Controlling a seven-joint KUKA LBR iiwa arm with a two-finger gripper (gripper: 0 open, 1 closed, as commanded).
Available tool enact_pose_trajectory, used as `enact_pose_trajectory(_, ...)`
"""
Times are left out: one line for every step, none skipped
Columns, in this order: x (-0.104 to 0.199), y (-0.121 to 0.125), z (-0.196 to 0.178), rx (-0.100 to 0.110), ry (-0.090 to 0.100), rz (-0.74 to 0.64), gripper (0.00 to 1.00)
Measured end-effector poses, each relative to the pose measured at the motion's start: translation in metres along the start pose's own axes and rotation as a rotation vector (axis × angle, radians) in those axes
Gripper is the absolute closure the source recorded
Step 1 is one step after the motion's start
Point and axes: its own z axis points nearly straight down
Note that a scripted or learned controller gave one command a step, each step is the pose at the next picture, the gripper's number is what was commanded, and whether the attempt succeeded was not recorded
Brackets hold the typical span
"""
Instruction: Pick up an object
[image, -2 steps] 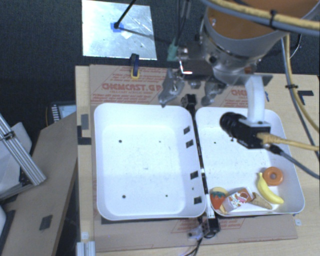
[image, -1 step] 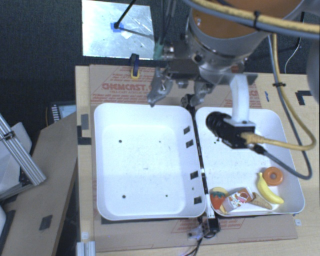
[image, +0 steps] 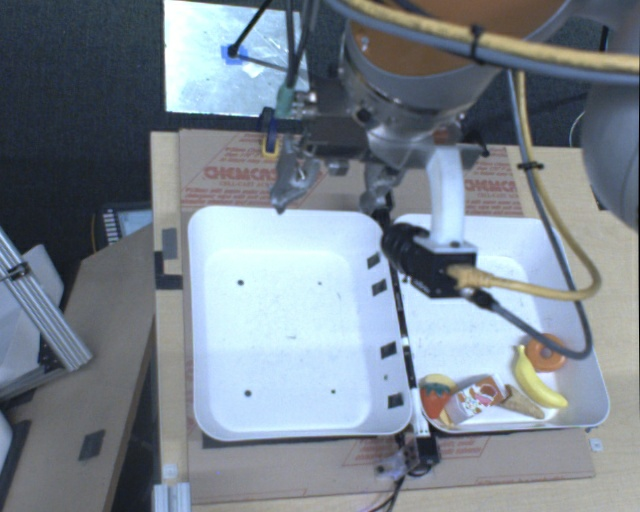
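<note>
Two white bins (image: 270, 330); one banana (image: 535, 380); one tomato (image: 437, 395).

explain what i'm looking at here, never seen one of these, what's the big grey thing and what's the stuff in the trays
The big grey and orange thing at the top is a robot arm, seen by one camera fixed above the bench, looking down at a slant. Its gripper, a two-finger claw, hangs over the far edge of the two bins with nothing between its fingers. Below are two shallow white bins: the left bin and the right bin. In the right bin's near corner lie small toy foods: a banana, an orange piece, a tomato-like piece and a small packet. The job is to pick one up.
</note>
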Motion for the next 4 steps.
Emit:
enact_pose_trajectory(0.0, 0.0, -0.011, -0.002, 0.002, 0.0, 1.0)
enact_pose_trajectory(-0.05, 0.08, 0.001, -0.001, -0.003, 0.012, 1.0)
enact_pose_trajectory(-0.131, 0.117, 0.055, 0.004, -0.005, 0.015, 1.0)
enact_pose_trajectory(-0.222, 0.146, 0.078, 0.0, -0.004, 0.012, 1.0)
